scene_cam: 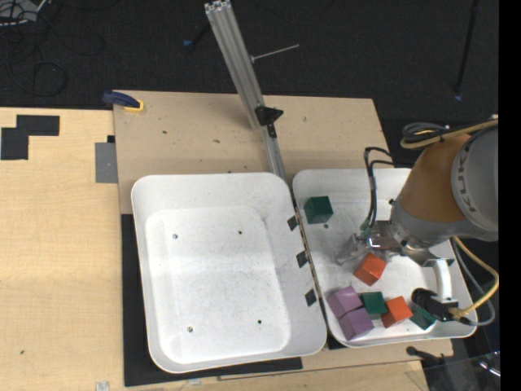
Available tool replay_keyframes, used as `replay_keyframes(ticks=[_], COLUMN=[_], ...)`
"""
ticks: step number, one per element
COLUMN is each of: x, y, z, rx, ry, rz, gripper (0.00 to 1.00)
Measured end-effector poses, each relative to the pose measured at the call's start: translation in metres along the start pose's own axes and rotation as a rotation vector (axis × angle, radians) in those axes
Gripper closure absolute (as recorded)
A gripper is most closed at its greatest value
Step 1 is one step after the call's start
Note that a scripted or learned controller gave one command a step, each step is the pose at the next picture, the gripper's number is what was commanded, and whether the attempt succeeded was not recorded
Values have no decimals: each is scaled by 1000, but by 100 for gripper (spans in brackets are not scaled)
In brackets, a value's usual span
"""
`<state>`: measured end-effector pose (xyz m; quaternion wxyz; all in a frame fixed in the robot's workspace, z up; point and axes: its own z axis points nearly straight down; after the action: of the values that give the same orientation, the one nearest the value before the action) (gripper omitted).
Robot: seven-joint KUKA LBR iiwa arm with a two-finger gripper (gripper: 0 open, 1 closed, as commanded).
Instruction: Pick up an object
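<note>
Lighting was pretty even from overhead, and the white bins [212, 275] came out bright, nearly washed out, with soft shadows along their rims. The floor [342, 39] behind the bench went almost black. Overall the picture was a bit grainy and soft.

An orange block [371, 269] sits tilted in the right bin [346, 187], lower right of the frame. Below it cluster two purple blocks [350, 313], a small green block [374, 303] and a second orange block [397, 310]. A dark green cube [318, 210] stands alone toward the bin's upper left.
</note>
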<state>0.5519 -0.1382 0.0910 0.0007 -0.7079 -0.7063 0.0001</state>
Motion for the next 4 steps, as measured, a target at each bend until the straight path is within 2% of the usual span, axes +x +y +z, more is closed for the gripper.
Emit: replay_keyframes(ticks=[1,3,4], x=[-1,-11,-12], y=[0,-5,-5], z=[-11,-135,-159], rx=[1,-5,-2], ry=[2,-2,-1], rz=[9,-3,-3], gripper=[100,100,100])
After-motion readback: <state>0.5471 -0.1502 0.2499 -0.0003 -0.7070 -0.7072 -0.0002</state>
